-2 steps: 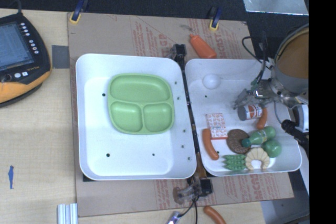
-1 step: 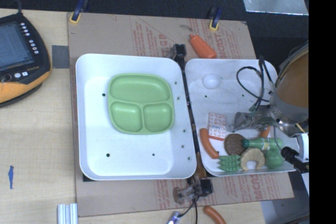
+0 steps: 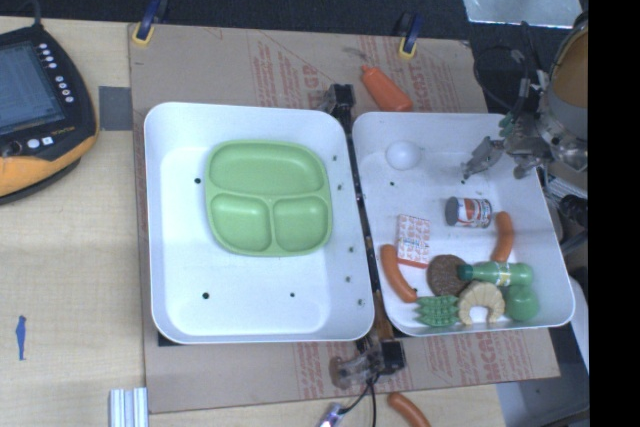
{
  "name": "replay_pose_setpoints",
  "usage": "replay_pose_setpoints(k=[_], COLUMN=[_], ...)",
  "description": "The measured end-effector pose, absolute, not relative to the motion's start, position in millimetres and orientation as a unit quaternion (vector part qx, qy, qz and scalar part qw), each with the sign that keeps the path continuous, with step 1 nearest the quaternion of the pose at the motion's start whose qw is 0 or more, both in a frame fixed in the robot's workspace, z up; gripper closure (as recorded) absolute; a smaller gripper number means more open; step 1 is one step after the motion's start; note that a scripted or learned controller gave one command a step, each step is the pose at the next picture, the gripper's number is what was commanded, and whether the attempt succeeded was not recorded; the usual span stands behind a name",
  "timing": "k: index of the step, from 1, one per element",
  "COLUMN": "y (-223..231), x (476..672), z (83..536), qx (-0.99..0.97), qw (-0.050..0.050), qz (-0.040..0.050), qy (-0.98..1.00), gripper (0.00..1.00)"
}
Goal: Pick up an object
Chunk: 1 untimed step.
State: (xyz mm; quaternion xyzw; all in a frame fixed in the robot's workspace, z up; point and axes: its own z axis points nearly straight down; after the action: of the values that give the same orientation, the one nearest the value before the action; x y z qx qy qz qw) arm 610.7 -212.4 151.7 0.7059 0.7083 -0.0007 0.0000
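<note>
I see the gripper (image 3: 497,155) hovering over the upper right part of the right bin (image 3: 440,130), its fingers spread apart and pinching nothing, with the small can (image 3: 468,211) lying on its side just below it and the white ball (image 3: 403,155) off to its left. Toward that bin's near edge I make out a red-and-white packet (image 3: 413,238), two sausages (image 3: 398,273), a brown patty (image 3: 446,273), a green bottle (image 3: 497,273) and other toy food crowded together. The left bin (image 3: 180,215) holds a green divided plate (image 3: 268,198).
</note>
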Motion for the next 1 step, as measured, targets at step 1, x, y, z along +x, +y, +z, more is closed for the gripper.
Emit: replay_pose_setpoints(k=[1], y=[-164.8], x=[583.0], z=[112.8], qx=[0.705], qw=[-0.001], qz=[-0.0018], qy=[0.709], gripper=[0.00])
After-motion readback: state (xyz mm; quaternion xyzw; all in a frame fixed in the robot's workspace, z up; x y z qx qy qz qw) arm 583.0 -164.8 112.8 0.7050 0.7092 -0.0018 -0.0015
